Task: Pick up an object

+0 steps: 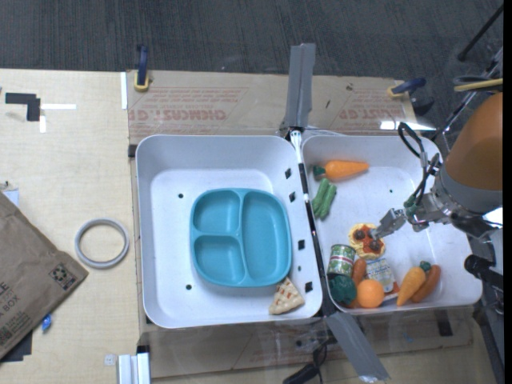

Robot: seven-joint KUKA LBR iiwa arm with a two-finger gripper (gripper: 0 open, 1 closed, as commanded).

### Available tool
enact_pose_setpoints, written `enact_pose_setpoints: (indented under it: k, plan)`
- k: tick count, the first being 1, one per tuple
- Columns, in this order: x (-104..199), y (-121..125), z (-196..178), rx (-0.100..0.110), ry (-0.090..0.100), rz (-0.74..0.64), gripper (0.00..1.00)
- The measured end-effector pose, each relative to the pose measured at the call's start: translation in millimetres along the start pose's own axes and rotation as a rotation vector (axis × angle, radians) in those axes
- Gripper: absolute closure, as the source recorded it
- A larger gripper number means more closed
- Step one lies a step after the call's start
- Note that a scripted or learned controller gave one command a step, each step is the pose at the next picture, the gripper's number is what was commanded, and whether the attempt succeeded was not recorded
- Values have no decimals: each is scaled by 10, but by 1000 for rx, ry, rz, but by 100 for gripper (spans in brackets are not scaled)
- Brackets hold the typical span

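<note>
The arm comes in from the right edge of the frame, its orange band showing at the upper right and its grey wrist angled down and leftward into the right bin. The claw sits low over the middle of that bin, just above and to the right of a small pizza slice toy. Whether it is released or clenched cannot be told at this size, and nothing can be seen held in it.

The right bin holds the candidates for picking. Near its upper left lies an orange carrot, and just below that, against the left wall, a green pea pod. The pizza slice toy lies near the bin's middle. Below it, crowded toward the lower left corner, are a small can with a green label, a round orange fruit and a pale packet; these touch or overlap one another. A second carrot lies to their right, with a reddish piece beside it.

The left bin carries a teal divided plate at its centre, and a waffle-patterned wedge rests just off the plate's lower right corner.

On the worktop at the left of the frame lies a grey ring, with a brown cardboard piece at the lower left.
</note>
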State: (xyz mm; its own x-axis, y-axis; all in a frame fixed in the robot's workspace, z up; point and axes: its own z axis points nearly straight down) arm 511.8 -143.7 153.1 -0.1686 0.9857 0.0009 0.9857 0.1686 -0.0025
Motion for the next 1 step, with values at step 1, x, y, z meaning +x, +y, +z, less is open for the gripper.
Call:
enact_pose_setpoints:
  k: [1]
  plan:
    - [378,598,619,-1,-1,78,0]
